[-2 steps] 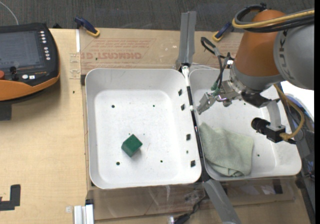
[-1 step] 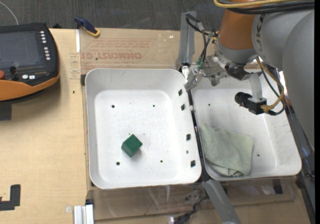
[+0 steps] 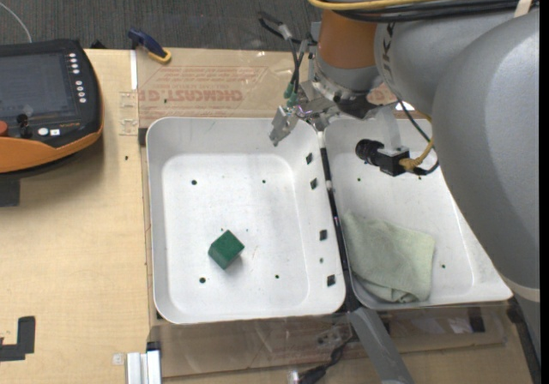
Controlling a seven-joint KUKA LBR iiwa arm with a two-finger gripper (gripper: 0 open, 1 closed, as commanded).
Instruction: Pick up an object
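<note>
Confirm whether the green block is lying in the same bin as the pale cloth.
No: the green block lies in the left bin, while the pale cloth lies in the right bin.

Cardboard sheet: mirrored red lettering, perhaps "CHEMGUARD".

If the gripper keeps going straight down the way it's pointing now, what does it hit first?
Probably bare floor of the left bin near its far right corner, or the rim there; depth is hard to judge. The gripper hangs well away from the green block.

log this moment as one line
gripper: over left bin far rim, holds nothing | green block: left bin | cloth: right bin
</note>
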